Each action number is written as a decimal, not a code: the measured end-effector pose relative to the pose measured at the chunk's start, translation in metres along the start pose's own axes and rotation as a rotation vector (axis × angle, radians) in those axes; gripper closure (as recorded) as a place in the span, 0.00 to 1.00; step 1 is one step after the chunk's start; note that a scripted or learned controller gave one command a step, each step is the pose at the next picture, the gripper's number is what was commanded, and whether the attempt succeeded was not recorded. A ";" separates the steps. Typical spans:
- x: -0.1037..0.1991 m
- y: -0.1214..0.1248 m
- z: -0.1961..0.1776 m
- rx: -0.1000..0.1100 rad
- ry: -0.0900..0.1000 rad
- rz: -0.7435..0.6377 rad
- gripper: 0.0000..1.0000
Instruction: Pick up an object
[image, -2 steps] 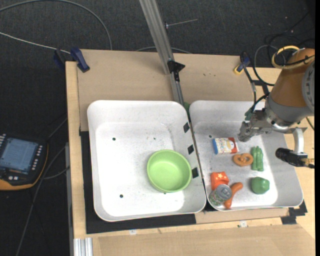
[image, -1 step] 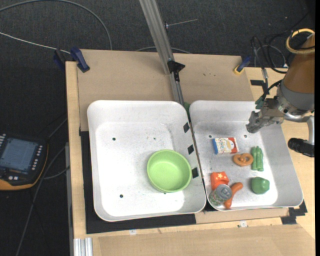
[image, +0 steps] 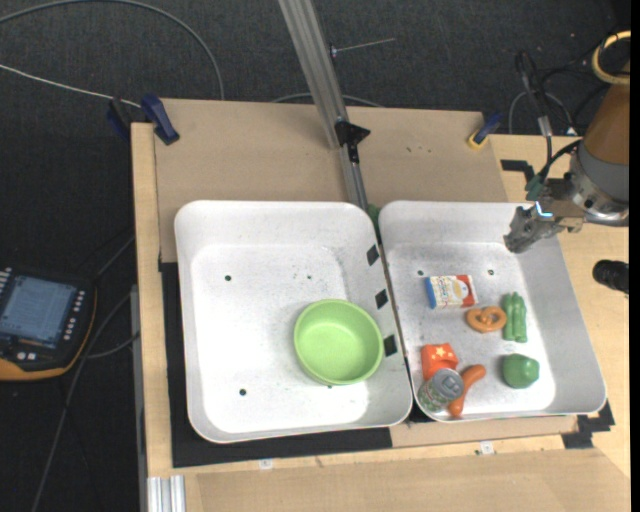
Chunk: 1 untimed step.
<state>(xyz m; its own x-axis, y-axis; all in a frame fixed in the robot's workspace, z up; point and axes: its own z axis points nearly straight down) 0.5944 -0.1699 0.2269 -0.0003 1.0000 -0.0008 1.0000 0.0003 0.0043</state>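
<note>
The pincer (image: 522, 236) hangs over the far right part of the right bin (image: 440, 232), beyond all the objects lying in it, and whether it is released or clenched cannot be told from this slanted view; nothing shows in its grasp. The grey arm (image: 608, 150) reaches in above it from the right.

Taking the small blue and white carton (image: 449, 291) as the landmark, every candidate object lies in the same right bin. The carton sits near the middle of the bin floor, nearer the camera than the pincer and well apart from it. Just beyond the carton toward the camera and to the right lies an orange pretzel-shaped toy (image: 486, 319), and touching or just beside that toy, farther right, a long green vegetable toy (image: 515, 317). Nearer still and to the right of the carton sits a round green toy (image: 519, 371). Straight toward the camera from the carton is an orange-red block (image: 438, 358), with a silver can (image: 442, 385) just beside it at the bin's near edge and a carrot toy (image: 466, 384) resting against the can.

Left of the carton, across the divide, the left bin (image: 230, 240) holds a light green bowl (image: 338, 341) standing upright. Both bins rest on the tabletop (image: 250, 150)
</note>
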 end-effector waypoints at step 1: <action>0.051 0.005 0.001 0.004 0.002 -0.004 1.00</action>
<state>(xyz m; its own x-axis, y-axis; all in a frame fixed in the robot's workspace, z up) 0.5991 -0.1192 0.2260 -0.0045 1.0000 0.0014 1.0000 0.0045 0.0007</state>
